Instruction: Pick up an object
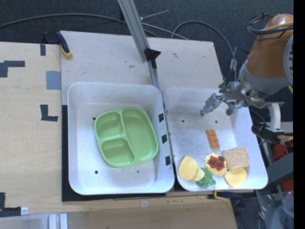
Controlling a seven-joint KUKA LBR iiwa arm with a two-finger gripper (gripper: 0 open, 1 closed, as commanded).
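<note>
- Because the toy food is crowded into the near corner of the right bin (190, 101), a neighbouring piece could be nudged or pinched along with the intended one if a descent is made there.
- A miss is also judged possible on the orange waffle-like strip (212, 138), since it lies flat and thin on the bin floor.
- The gripper (217, 104) is seen over the far part of the right bin, above bare floor; its fingers appear slightly apart with nothing between them, though this cannot be told with certainty.
- The right bin is seen to hold a yellow wedge (188, 167), a green piece (206, 181), a yellow tart with red berries (216, 163), a slice of toast (236, 158) and a yellow round piece (236, 177), all close together.
- A green divided plate (126, 137) lies alone in the left bin (81, 128).
</note>
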